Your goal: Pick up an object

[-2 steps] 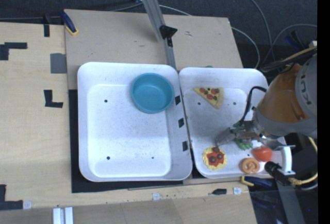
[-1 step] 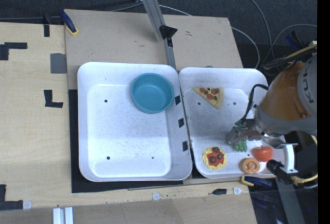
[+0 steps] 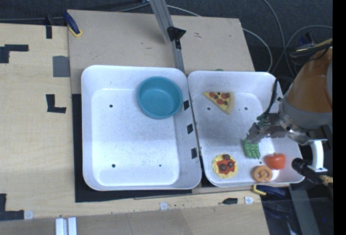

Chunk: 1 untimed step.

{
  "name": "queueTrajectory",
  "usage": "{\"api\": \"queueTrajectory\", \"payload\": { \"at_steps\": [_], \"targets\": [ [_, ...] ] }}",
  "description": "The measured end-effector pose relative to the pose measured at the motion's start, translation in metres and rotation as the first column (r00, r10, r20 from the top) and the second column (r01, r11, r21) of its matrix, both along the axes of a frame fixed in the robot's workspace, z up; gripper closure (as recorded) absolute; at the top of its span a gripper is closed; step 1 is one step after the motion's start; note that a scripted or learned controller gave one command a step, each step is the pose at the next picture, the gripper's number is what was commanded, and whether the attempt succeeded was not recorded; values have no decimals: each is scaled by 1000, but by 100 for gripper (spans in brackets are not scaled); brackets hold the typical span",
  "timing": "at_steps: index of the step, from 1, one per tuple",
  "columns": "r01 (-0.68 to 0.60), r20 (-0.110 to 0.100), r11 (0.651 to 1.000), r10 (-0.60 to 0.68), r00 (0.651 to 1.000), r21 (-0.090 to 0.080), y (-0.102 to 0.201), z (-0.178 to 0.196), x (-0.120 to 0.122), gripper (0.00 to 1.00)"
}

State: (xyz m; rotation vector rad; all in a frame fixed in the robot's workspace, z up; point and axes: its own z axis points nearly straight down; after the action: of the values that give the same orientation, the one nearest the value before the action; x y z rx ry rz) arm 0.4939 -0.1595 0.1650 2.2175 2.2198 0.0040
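Note:
The right bin (image 3: pixel 238 80) holds a pizza slice (image 3: pixel 219 99) near its far side, a round yellow pizza toy (image 3: pixel 224 165) at the front, a green leafy toy (image 3: pixel 251 148), a red tomato toy (image 3: pixel 275 160) and a small orange ring (image 3: pixel 263 174). My gripper (image 3: pixel 258 132) reaches in from the right and hovers just above the green toy, close to its top edge. A blue bowl (image 3: pixel 159 97) sits in the left bin (image 3: pixel 108 136) at its far right.
A slanted metal pole (image 3: pixel 159 7) crosses the bench above the divide between the bins. Cables run over the dark floor at the upper right. A blue-yellow clamp (image 3: pixel 73 26) sits at the board's far left corner.

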Motion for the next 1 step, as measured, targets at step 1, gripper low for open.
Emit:
{"api": "queueTrajectory", "payload": {
  "at_steps": [1],
  "targets": [
    [0, -1, 1000, 0, 1000, 0, 0, 52, 1, 100]
  ]
}}
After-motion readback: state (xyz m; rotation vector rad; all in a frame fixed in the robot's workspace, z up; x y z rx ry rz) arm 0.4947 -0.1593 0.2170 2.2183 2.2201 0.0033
